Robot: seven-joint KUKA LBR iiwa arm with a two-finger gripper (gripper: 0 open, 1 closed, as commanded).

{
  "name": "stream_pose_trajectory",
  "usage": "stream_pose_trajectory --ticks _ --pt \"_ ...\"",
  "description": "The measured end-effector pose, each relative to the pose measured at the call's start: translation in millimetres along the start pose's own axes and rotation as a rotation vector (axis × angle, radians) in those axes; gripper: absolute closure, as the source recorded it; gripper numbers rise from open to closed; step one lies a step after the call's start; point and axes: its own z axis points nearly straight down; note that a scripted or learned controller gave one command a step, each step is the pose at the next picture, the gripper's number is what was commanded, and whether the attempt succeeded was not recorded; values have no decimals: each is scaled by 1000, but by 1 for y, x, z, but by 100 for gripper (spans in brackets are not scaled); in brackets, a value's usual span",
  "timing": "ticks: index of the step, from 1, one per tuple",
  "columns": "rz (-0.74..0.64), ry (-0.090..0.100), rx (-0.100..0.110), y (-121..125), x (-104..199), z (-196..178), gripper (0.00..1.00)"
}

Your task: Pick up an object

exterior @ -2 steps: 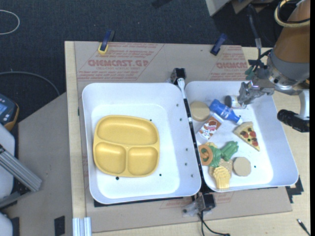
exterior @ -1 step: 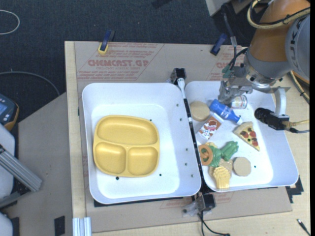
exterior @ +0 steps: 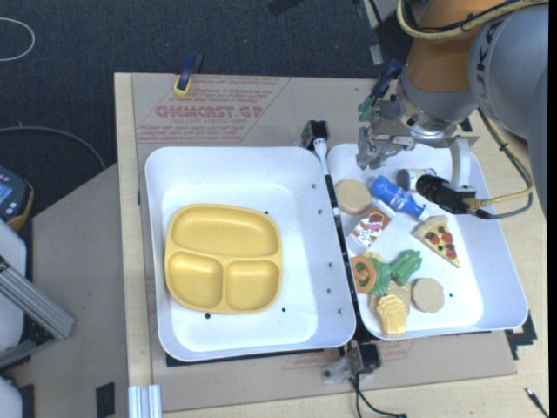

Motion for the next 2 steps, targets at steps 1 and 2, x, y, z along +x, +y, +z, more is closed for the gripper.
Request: stream_pose_trajectory --ticks 1,2 --pt "1 0 1 11 42 3 100" --pt "2 0 0 34 87 2 100"
